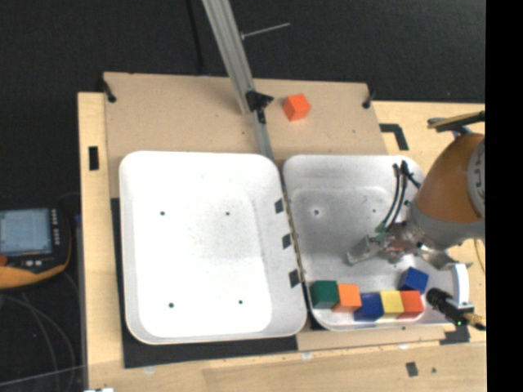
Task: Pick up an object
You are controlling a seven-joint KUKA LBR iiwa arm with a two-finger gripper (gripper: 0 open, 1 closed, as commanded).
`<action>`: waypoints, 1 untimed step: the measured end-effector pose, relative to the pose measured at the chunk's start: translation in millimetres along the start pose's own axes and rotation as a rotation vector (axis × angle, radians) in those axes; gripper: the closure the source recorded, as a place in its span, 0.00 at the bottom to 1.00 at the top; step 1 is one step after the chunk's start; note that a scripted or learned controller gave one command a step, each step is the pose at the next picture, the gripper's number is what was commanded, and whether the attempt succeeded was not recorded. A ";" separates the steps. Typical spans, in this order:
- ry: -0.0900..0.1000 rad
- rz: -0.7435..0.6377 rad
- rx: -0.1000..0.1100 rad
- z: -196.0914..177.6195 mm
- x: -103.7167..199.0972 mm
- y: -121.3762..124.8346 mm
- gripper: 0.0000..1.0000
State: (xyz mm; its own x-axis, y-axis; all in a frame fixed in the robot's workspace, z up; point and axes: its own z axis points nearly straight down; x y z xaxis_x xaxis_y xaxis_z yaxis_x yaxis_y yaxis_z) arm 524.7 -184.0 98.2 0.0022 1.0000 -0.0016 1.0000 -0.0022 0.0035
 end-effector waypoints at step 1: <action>-0.002 -0.007 -0.005 0.0 -19.5 98.3 0.00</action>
